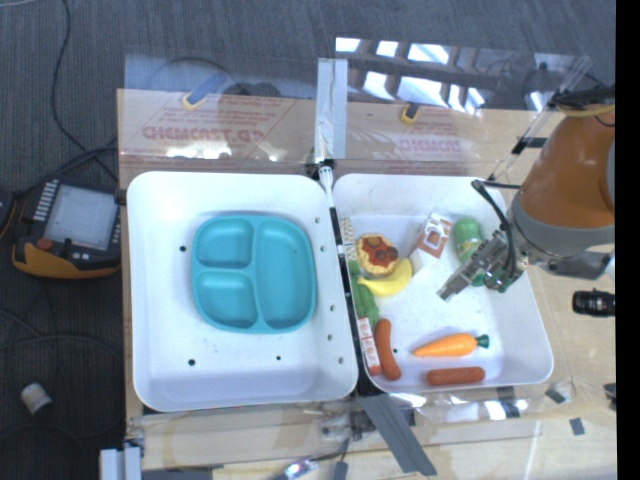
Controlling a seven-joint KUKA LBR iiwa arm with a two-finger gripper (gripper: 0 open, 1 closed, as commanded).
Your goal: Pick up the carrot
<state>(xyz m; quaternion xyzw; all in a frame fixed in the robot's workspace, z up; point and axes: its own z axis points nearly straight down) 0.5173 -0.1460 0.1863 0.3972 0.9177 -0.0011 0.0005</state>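
The orange carrot (446, 345) with a green stem end lies flat near the front of the right bin (520, 313), just above a red sausage (455, 375). My gripper (470, 273) hangs over the right bin's middle right, above and slightly right of the carrot, apart from it. The fingers point down-left toward the bin floor, with nothing seen between them.
A yellow banana (392, 281) with a red-topped item (378, 253), a small carton (433, 236), a green fruit (466, 234), a second red sausage (386, 348) and a green piece (364, 301) share the right bin. A teal divided plate (252, 273) lies in the left bin (160, 298).
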